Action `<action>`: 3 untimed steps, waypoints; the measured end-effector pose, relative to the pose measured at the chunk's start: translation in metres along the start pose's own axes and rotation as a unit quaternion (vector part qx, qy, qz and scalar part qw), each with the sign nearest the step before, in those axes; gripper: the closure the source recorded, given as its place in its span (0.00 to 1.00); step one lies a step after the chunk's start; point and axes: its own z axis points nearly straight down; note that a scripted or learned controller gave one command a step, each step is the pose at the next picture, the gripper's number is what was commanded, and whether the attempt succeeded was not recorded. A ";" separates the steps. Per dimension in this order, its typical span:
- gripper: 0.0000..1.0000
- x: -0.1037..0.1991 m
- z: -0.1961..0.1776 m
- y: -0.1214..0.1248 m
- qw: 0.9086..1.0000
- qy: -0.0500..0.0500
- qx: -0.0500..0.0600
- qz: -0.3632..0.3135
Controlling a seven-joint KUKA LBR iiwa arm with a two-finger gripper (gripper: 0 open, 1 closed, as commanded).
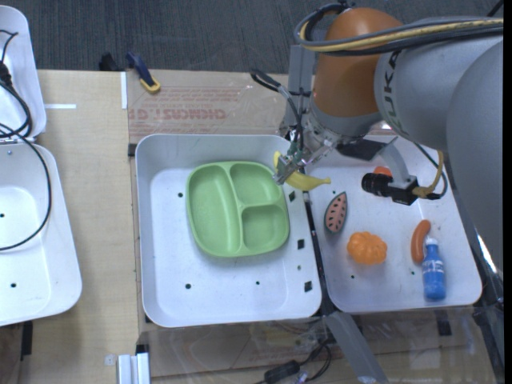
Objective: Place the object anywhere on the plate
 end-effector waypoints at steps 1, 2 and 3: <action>0.00 0.000 0.000 0.000 1.000 0.000 0.000 0.000; 1.00 -0.002 -0.009 0.000 1.000 -0.001 0.000 0.001; 1.00 0.040 0.000 -0.022 0.996 0.001 0.002 0.088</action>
